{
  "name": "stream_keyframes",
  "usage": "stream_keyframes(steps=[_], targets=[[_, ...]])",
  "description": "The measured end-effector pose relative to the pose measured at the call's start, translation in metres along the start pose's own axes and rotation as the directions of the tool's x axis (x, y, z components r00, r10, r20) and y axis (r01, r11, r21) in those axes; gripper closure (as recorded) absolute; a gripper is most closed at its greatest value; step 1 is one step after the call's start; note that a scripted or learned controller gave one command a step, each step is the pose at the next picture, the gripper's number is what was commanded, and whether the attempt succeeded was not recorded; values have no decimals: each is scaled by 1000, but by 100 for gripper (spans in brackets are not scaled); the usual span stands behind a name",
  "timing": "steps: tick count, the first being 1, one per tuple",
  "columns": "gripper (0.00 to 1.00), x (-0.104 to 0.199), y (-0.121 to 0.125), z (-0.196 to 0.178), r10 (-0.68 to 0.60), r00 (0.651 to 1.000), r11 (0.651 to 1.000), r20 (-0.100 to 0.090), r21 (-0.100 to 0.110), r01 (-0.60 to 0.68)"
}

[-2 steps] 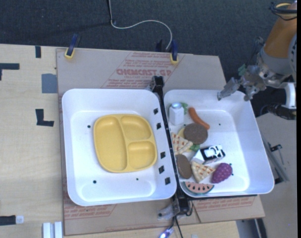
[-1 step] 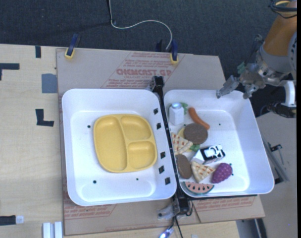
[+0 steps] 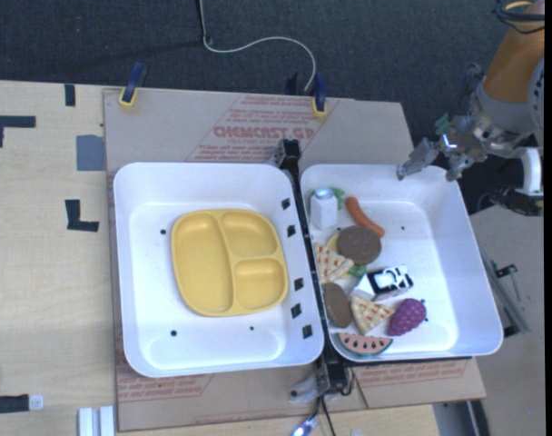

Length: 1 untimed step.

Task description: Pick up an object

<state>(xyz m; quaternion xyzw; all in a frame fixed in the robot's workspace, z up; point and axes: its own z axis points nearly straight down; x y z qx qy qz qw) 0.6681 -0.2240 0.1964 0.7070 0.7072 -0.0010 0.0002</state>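
Arm (image 3: 512,71) — reaching over the table's far right corner; claw (image 3: 430,159) apart, empty, above the right bin's (image 3: 476,271) far rim. Bins: two. Divided yellow plate (image 3: 229,262): one — left bin (image 3: 135,271).

Toy food (image 3: 365,280) in right bin (image 3: 467,243)

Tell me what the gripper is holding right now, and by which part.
Nothing. The gripper hangs over the top right edge of the right bin, its fingers spread with nothing between them, apart from the toy food.
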Motion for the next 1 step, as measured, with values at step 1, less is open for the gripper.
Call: stream_keyframes(steps=[1], targets=[[0, 0, 0, 0, 0, 1000, 1000, 0, 0, 0]])
